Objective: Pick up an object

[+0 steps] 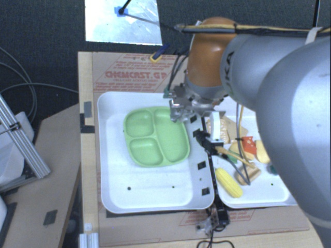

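A green divided plate (155,137) lies flat in the left white bin (150,192). My gripper (180,112) hangs over the plate's far right corner, close to the wall between the two bins, under the orange band of the wrist. The right bin (258,198) holds a yellow corn cob (228,182), a red piece (249,143), a pale yellow piece (262,152), a tan waffle-like piece (216,128) and a tool with a green and yellow handle (234,157). The big grey arm covers much of the right bin.
Both bins rest on a cardboard sheet (129,68) on the bench. A shiny square sheet (122,14) lies at the back. Cables and an aluminium frame (20,143) stand off to the left. Black clips (202,164) sit along the wall between the bins.
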`<state>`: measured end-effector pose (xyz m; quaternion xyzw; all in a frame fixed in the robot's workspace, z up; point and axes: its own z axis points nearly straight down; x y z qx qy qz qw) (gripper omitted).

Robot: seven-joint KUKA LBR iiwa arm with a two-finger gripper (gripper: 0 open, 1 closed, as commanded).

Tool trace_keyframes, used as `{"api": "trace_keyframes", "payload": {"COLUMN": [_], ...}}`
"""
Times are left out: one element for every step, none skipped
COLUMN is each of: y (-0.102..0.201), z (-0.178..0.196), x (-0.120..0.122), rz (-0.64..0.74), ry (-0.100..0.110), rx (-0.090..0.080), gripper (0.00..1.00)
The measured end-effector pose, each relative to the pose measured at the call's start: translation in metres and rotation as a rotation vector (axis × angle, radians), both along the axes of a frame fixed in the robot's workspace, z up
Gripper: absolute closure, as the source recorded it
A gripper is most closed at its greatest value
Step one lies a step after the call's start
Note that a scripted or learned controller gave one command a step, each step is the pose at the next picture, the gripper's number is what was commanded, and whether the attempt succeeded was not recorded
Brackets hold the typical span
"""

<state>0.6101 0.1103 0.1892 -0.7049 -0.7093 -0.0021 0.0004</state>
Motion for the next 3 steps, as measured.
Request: {"api": "trace_keyframes", "payload": {"y": [0.033, 0.088, 0.030], "z": [-0.022, 0.005, -0.085], "x": [0.061, 0.028, 0.030], "rz": [0.000, 0.003, -0.001], "ry": [-0.003, 0.000, -0.012], "rx": [-0.001, 0.000, -0.001], "gripper": [1.00, 1.00, 1.00]}}
